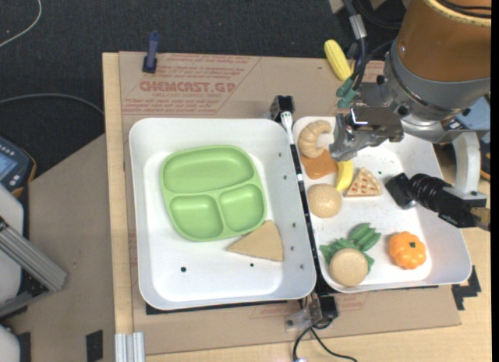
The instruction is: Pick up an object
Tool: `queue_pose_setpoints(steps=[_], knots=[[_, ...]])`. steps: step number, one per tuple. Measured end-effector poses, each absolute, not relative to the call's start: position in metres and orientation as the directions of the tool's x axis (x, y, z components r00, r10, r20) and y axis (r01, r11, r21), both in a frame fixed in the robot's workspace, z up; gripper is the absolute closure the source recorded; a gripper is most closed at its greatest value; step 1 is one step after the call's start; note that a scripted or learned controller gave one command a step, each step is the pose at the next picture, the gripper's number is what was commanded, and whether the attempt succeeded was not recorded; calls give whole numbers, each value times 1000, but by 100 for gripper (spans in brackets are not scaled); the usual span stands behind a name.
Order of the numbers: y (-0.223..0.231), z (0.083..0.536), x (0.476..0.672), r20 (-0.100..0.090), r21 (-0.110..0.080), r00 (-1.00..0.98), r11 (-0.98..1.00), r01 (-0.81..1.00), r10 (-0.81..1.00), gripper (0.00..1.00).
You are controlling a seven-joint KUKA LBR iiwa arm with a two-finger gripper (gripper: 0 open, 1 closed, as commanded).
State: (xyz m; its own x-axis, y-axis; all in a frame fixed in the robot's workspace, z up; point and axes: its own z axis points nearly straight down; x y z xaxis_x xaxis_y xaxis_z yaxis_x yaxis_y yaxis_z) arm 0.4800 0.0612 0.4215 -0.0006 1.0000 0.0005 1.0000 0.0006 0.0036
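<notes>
The gripper (pixel 345 148) sits right of frame centre, in the right white plastic bin (pixel 456 263), over the small yellow plastic banana (pixel 344 175). Jaw state: cannot tell. The banana is judged light, rigid and slippery; grip it across its narrow mid-section.

So my bench (pixel 195 79) is basically a brown cardboard-looking sheet with red print across the top. Two white bins sit right on it, touching side by side: left bin (pixel 148 220), right bin (pixel 456 255). A blue clip (pixel 150 52) grips the far-left edge.
</notes>
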Motion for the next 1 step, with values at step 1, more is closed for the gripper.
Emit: queue_pose_setpoints(steps=[1], knots=[[93,404,479,0,-4,-3,3,1000,1000,100]])
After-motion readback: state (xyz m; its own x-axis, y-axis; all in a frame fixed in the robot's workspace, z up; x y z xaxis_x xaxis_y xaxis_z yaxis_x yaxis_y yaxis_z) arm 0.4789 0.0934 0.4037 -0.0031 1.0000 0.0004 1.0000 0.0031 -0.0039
